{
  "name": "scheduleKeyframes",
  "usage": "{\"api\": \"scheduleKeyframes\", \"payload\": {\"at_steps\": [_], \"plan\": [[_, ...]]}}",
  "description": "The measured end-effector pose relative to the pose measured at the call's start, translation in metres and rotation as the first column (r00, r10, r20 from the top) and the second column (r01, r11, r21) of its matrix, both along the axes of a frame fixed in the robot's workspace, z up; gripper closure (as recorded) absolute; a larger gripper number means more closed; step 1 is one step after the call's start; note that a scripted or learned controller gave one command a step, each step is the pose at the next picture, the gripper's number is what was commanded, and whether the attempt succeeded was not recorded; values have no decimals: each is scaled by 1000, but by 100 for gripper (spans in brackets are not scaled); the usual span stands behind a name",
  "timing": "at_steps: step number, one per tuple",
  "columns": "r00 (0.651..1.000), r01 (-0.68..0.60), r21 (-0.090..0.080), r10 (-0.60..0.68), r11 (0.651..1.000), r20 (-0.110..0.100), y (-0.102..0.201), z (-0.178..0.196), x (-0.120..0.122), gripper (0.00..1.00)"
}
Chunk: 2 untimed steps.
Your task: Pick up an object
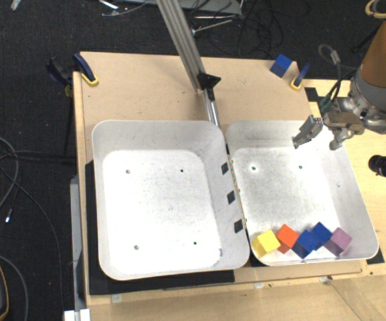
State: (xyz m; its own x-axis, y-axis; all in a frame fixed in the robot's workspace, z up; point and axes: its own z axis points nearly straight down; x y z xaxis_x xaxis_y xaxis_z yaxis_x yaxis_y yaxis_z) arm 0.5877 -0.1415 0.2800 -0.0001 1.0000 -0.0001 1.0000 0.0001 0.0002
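The jaws stand spread apart with nothing between them: you can see the gripper (322, 134) hanging over the far right part of the right bin (353, 179), its two grey fingers (306, 132) splayed on either side of an open gap. It sits well apart from anything you might pick up.

The blocks lie in a tight cluster along the near edge of that same bin. From left to right you have a yellow block (267, 243), an orange block (287, 237), a blue block (312, 239) and a purple block (338, 241). The yellow and orange ones touch, the orange and blue ones touch, and the purple one sits just beside the blue one, close against the bin's near right corner.

The left bin (106, 179) lies just beside the right one, their edges meeting along the middle of the bench (146, 85). A slanted metal pole (179, 35) runs down from the top of the view to the far end of that seam.

Another blue block (281, 65) rests on the bench beyond the right bin, near a yellow-tipped clamp (298, 79). A matching clamp (84, 71) grips the far left corner of the bench. The arm (380, 65) comes in from the right, orange above the grey wrist.
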Motion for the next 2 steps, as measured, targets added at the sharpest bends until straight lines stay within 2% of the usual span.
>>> {"api": "scheduleKeyframes", "payload": {"at_steps": [1, 2], "plan": [[1000, -3, 1, 3, 1000, -7, 11, -180, 29, 0], [1000, 0, 0, 0, 1000, 2, 10, -165, 31, 100]]}}
